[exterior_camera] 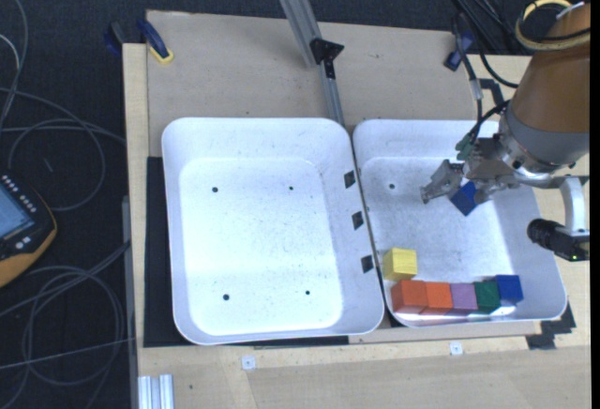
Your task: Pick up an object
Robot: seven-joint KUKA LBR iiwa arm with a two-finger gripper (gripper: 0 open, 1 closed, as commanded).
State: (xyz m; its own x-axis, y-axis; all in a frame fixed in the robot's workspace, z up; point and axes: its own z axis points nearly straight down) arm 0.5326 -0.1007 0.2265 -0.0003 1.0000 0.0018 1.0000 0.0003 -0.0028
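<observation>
Your tool (461, 186) hangs over the right bin (375, 140) and grips one blue block (464, 200) between its fingers, above the bin floor. You can count two bins on the bench (244, 60); the left bin (178, 140) has nothing in it. Six more blocks lie at the near edge of the right bin: one yellow (402, 263), two orange (424, 295), one purple (463, 295), one green (487, 293), one blue (509, 288). The arm (553, 88) is cut off at the right.

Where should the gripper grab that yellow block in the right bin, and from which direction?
Take the yellow block across its two free side faces, coming straight down from above. It sits apart from the row of blocks along the right bin's near wall, so fingers probably fit on either side.
</observation>
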